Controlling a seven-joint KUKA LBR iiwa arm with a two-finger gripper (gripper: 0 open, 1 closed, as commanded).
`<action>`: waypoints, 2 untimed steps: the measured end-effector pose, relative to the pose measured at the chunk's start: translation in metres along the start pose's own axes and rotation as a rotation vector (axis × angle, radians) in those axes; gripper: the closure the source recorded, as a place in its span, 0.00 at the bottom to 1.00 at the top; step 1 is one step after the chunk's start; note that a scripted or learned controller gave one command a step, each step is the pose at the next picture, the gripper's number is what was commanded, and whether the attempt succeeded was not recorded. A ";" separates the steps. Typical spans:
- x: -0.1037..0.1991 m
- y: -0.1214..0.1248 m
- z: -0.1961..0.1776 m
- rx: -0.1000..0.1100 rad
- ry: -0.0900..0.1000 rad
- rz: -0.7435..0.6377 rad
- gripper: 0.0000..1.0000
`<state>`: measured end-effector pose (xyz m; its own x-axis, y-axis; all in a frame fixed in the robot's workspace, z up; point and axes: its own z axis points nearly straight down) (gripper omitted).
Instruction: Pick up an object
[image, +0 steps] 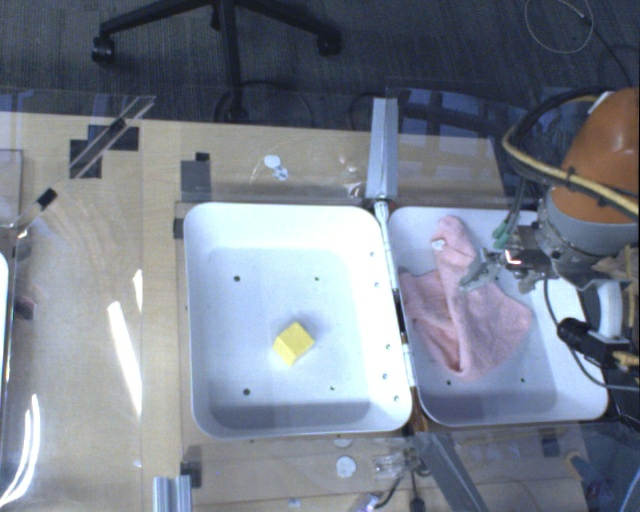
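A pink cloth (468, 312) lies crumpled in the right bin (560, 395), with a raised fold running down its middle. A small yellow block (294, 344) sits on the floor of the left bin (240, 250), a little below its centre. My gripper (487, 268) hangs low over the upper right part of the pink cloth, at or just above its surface. The wrist and its cables hide the cloth's far right edge.
A metal divider post (383, 140) stands at the back between the two bins. The arm's orange band (605, 150) and black cables (600, 350) crowd the right bin's right side. An office chair base (220, 30) stands on the floor behind the bench.
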<state>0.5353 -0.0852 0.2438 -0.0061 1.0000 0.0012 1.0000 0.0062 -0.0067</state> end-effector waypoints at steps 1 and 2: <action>-0.018 0.001 0.137 0.002 0.000 0.228 0.00; -0.017 0.001 0.130 0.006 0.001 0.228 1.00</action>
<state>0.5358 -0.1018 0.1136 0.2200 0.9755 0.0000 0.9754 -0.2199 -0.0132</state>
